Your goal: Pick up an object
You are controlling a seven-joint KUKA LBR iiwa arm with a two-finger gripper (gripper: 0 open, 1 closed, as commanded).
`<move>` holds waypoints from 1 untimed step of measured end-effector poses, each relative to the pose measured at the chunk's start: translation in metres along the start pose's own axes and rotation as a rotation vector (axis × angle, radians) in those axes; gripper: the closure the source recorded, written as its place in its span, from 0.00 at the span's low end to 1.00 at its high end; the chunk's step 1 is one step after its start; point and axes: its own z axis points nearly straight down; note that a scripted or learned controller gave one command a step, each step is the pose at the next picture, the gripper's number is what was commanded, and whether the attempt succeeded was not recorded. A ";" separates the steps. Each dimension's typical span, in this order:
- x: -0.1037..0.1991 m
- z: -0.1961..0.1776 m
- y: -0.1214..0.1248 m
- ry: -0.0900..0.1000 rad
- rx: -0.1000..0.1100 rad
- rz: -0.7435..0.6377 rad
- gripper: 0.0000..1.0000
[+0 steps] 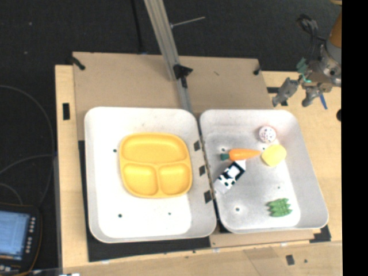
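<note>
The right bin (305, 154) holds an orange carrot (243, 153), a yellow rounded piece (273, 155), a small white ball with pink speckles (267, 134), a black-and-white block (230, 175) and a green ridged piece (279, 207). My gripper (296, 92) hangs above the bench past the right bin's far right corner, well apart from all of them. Its two fingers (281, 94) are spread with nothing between them.
The left bin (103, 154) carries a yellow three-compartment tray (155, 164). A slanted metal rail (164, 39) rises behind the bins' shared edge. A screen (17, 233) and cables lie at the lower left off the bench.
</note>
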 end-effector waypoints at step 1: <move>0.000 0.000 0.000 -0.001 0.001 -0.001 0.00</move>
